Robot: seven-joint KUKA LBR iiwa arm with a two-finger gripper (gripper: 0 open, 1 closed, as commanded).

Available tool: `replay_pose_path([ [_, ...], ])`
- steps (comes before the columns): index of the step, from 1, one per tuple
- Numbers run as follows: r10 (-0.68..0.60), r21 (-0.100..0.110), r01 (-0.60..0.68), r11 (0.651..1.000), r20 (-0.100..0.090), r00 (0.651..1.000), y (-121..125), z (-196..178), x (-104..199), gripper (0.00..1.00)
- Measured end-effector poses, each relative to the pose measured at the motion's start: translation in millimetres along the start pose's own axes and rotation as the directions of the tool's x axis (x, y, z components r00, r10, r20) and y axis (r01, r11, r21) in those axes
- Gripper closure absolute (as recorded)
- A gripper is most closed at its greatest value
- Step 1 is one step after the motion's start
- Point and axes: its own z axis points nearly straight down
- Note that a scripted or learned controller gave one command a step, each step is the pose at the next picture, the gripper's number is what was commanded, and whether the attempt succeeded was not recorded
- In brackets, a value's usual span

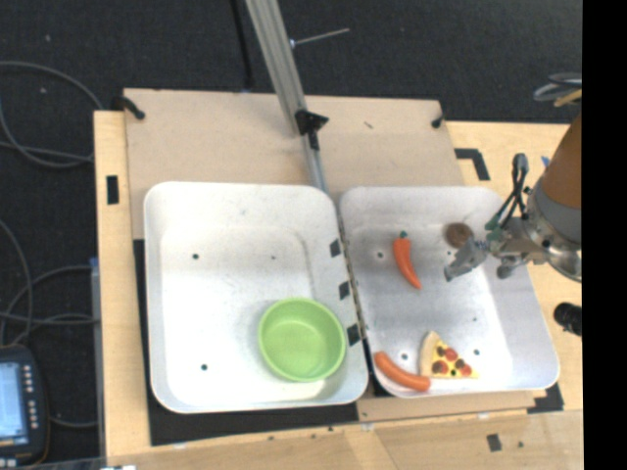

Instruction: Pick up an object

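In the right bin (509, 346) lie an orange carrot (407, 260) near the middle, a small brown round piece (457, 233) at the upper right, a pizza slice (444, 357) and a hot dog on a small plate (400, 372) at the front edge. My gripper (464, 261) hangs over the right bin's right side, just below the brown piece and to the right of the carrot. Nothing shows between its fingers. A green bowl (302, 338) sits in the left bin (196, 262) at its front right.
A slanted aluminium post (279, 62) rises from the bench behind the bins. Cables lie on the dark floor to the left. The arm's wrist (558, 194) enters from the right.
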Motion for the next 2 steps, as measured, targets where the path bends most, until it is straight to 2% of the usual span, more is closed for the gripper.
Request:
replay_pose_path([
  [1, 0.001, 0.000, -0.001, 1.000, 0.000, 1.000, 0.0, -0.1, -0.1, 0.00],
  [2, 0.005, 0.005, -0.005, 1.000, 0.003, 1.000, 9.6, 54.6, -1.5, 0.00],
])
